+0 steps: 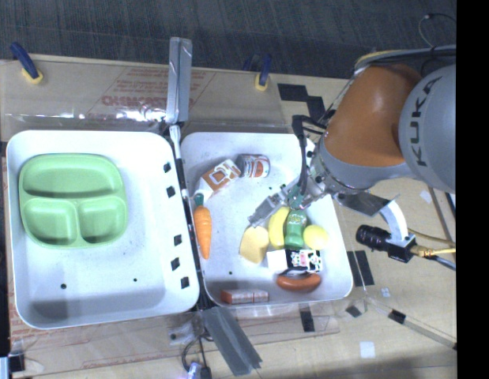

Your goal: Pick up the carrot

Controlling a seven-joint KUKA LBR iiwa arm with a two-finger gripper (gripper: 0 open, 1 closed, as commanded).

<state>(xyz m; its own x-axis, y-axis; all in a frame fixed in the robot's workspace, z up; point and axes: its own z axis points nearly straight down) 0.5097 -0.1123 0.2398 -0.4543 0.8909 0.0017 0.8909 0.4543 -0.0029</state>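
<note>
Carrot lies in right bin; green tray in left bin.

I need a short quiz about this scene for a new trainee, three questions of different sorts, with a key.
1. True or false: the carrot lies in the same bin as the green tray.
2. The gripper is above: A) the carrot, B) the yellow and green items, C) the green tray.
3. Fill in: the carrot lies along the right bin's ____ wall.

Key: 1 false; 2 B; 3 left.
</note>
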